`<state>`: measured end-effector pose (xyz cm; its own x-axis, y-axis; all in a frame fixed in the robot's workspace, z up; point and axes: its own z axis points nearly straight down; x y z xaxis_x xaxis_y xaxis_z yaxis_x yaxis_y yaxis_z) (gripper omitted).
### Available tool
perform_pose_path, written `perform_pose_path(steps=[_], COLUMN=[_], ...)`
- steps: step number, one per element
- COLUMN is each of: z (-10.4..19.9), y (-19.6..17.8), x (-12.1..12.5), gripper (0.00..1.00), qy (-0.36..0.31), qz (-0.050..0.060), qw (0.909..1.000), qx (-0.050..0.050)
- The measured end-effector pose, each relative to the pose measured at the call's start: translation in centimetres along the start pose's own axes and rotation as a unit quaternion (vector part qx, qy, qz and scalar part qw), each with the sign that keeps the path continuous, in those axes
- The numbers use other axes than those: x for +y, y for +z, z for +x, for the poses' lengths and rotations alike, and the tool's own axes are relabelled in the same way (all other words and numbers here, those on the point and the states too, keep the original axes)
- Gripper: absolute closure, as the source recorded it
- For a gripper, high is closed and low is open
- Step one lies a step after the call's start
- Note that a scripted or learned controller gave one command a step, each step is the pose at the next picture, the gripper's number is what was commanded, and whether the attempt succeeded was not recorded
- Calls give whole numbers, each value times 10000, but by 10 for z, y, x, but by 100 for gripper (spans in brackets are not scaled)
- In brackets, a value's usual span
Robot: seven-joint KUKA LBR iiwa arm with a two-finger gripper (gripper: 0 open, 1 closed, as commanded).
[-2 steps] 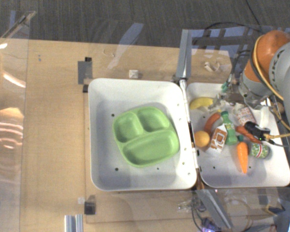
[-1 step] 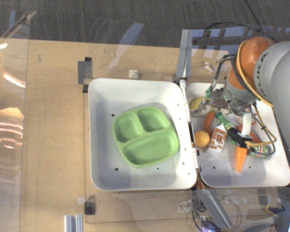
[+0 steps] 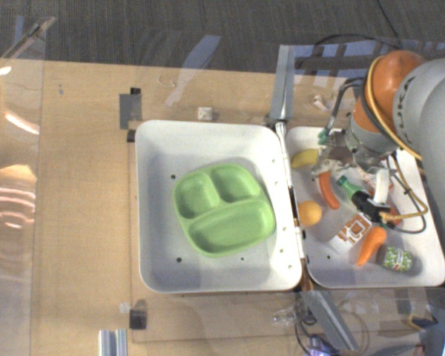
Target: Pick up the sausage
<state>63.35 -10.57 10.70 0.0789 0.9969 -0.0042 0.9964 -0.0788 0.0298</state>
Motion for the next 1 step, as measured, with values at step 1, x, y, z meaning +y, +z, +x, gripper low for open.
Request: perform_pose_path(steps=[1], z=[19], y=[-82], x=[37], gripper=[100], qy=[788], qz=[126], qw=[9968], qx=[8])
